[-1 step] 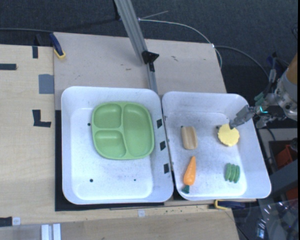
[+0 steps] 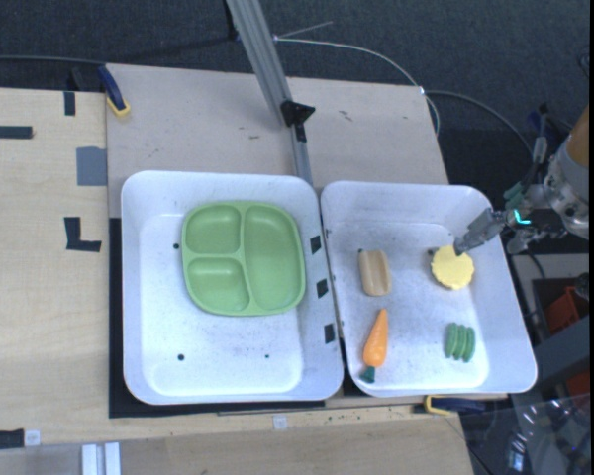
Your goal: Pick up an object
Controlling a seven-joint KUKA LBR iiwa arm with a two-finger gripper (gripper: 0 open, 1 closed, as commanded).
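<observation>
Fixed overhead view, slanted down on both bins [image 2: 139, 265], perhaps mid-distance.

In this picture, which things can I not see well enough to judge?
- Pincer: too small and dark in the camera view to tell its state, or whether it touches the yellow toy.
- Arm: cut off by the right edge.
- Green toy: too small to identify.
- Carrot: its lower end is blurred.
</observation>
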